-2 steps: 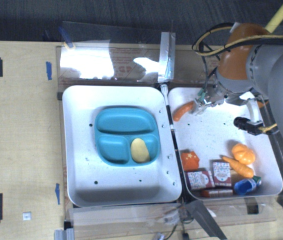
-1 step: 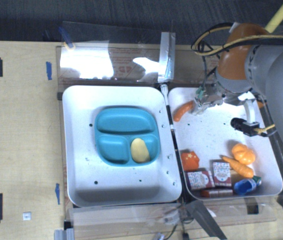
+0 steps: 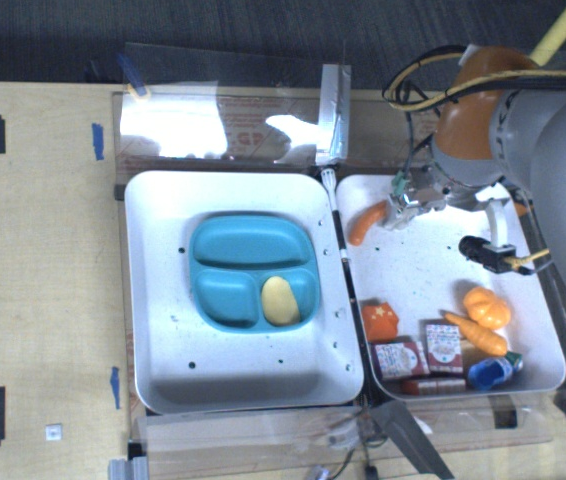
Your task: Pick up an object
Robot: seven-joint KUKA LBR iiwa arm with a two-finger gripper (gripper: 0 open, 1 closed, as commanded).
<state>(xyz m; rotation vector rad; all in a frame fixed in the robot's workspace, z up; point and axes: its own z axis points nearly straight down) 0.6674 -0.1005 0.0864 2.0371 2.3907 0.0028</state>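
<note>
Hovering at the right white bin's (image 3: 548, 368) back-left corner, your gripper (image 3: 403, 206) sits just beside the small orange sausage-shaped toy (image 3: 366, 222). You cannot tell its state; closing there may nudge the toy against the wall and miss.

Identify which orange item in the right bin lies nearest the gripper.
The elongated orange piece at the bin's upper left, just beside the gripper; the other orange items sit along the lower edge.
</note>
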